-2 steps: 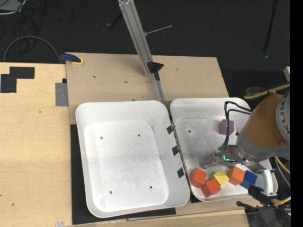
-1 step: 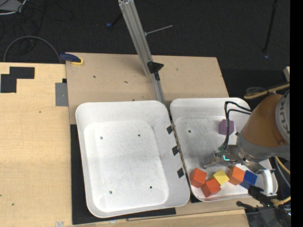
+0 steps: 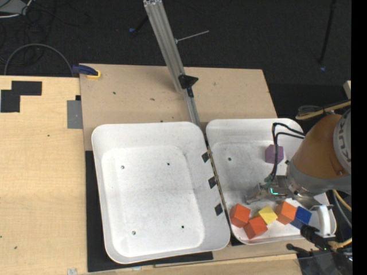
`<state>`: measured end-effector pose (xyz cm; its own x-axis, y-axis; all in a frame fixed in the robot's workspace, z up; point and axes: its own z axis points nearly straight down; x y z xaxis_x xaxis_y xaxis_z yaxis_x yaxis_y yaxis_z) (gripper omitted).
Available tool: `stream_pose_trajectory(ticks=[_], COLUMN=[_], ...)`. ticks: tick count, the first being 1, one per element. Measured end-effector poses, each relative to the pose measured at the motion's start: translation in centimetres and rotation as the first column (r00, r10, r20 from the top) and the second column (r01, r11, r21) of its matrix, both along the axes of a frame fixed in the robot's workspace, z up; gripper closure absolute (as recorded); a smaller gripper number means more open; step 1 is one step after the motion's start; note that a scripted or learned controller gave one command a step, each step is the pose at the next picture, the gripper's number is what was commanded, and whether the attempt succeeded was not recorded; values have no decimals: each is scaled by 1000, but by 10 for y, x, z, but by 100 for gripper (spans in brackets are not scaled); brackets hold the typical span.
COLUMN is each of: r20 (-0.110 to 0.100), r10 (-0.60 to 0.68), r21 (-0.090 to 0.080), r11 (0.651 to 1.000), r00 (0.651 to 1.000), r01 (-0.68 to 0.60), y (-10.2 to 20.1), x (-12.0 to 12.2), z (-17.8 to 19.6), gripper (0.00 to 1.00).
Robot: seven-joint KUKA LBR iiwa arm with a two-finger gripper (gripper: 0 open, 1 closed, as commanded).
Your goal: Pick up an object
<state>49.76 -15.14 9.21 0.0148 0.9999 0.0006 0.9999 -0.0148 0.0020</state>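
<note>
In the right bin (image 3: 241, 136) several small blocks lie near the front edge: an orange block (image 3: 240, 213), a red-orange block (image 3: 256, 227), a yellow block (image 3: 268, 215), another orange block (image 3: 287, 211) and a blue block (image 3: 302, 216). A purple block (image 3: 274, 152) lies farther back. My gripper (image 3: 256, 195) hangs low over the bin floor, just behind the yellow block, reaching in from the right. No block shows between its fingers.
The left bin (image 3: 150, 191) sits beside the right one, with black clips (image 3: 211, 181) along the shared edge. A slanted aluminium rail (image 3: 167, 44) rises behind the bins. The arm's orange band (image 3: 321, 148) covers the right bin's far right side.
</note>
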Motion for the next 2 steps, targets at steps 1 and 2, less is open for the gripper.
stream_pose_trajectory(ticks=[1, 2], r20=[0, 1], r10=[-2, -3], r21=[0, 0], r11=[1000, 1000], r00=[1000, 1000], r01=[2, 3], y=[0, 0], x=[0, 0], z=[0, 0], gripper=[0, 0])
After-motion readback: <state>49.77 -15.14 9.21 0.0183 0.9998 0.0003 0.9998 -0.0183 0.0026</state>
